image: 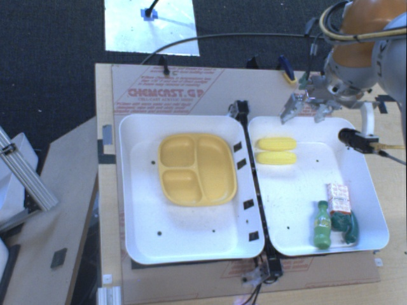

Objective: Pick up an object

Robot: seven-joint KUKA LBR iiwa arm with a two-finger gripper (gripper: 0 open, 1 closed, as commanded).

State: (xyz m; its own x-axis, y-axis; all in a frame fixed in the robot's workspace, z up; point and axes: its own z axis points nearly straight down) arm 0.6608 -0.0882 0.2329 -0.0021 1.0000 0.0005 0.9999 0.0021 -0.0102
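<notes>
Arm pose: the grey arm (381, 37) enters at the 2 o'clock corner of the frame, orange band uppermost, wrist angled down and toward the bins. The claw (308, 112) hangs over the far rim of the right bin, at that bin's 12 o'clock edge. Its two fingers stand spread apart with nothing between them. It is above and clear of the bin contents.

Count, left to right:

Left bin (143, 234), white and shallow: 1 yellow divided plate (196, 169) with three compartments, lying flat at the bin's centre, slightly toward 12 o'clock.

Between the bins: a black hinge strip or divider (250, 170) running from 12 to 6 o'clock.

Right bin (299, 196), white and shallow: 4 items.
- 2 yellow corn cobs: one (276, 144) nearer the far rim, the other (276, 158) just beside it on the near side, lying parallel, at the bin's 11 o'clock. These are the items closest to the claw, which sits toward 1 o'clock from them.
- 1 green bottle (322, 224), at the bin's 5 o'clock, lying along the 12–6 line.
- 1 small red-and-white carton (338, 197), just beside the bottle toward 1 o'clock.
- 1 dark green object (347, 227), touching the carton's near end; kind cannot be told.

Surface (172, 91): a brown board with red print under both bins.
</notes>
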